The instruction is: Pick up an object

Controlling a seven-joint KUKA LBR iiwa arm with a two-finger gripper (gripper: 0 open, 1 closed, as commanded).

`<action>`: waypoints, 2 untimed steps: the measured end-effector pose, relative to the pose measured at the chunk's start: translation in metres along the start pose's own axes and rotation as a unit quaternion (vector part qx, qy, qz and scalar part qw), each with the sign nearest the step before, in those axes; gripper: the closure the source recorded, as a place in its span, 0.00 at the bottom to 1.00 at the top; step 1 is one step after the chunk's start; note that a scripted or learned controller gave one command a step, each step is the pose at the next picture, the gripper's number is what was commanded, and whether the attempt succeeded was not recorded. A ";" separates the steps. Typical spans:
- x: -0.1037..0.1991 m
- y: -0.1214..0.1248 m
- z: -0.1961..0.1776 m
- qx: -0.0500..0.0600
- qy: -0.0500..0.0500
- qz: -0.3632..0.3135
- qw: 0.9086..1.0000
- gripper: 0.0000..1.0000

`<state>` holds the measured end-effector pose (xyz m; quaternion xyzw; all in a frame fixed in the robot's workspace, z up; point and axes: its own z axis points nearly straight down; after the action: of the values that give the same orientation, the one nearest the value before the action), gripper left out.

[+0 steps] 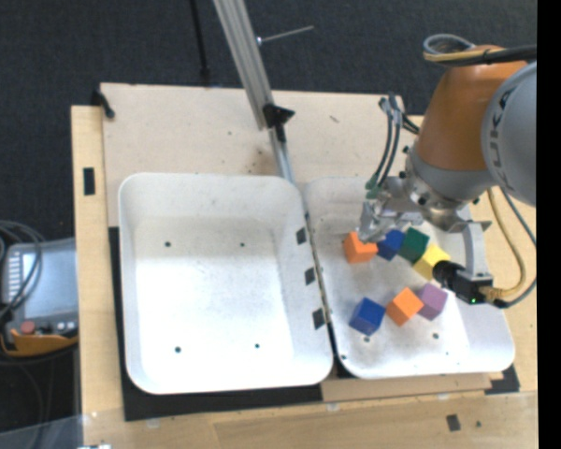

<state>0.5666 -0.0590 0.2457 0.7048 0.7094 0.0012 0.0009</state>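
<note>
The bench carries two shallow white bins side by side. The left bin [215,279] has a bare speckled floor. All the objects lie in the right bin [486,344].

The arm [467,110] reaches in from the right, and its gripper [379,221] sits low over the far part of the right bin. Whether the jaws are released or clenched cannot be told from this view; the wrist body hides them.

A cluster lies just beside the gripper: an orange block [359,248] on the left, a blue block [391,244] touching it, then a green block [414,244] and a yellow block [432,256] running right, partly under the arm. Nearer the camera and apart from that cluster lie a second blue block [366,315], a second orange block [406,304] and a purple block [433,300], close together.

Judgement: the orange block by the gripper is the likeliest target, being nearest the gripper and open on its left side. These blocks look small, light and rigid, probably foam or wood with flat faces, not fragile. A grip across two opposite flat faces, centred, should hold. The risk is crowding: the touching blue block may obstruct one finger or be nudged.
</note>
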 end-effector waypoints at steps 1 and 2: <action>0.050 0.018 -0.007 0.000 0.000 0.000 1.000 1.00; 0.094 0.040 0.007 0.001 0.000 0.001 1.000 1.00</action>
<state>0.6060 0.0349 0.2389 0.7051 0.7091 0.0003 0.0003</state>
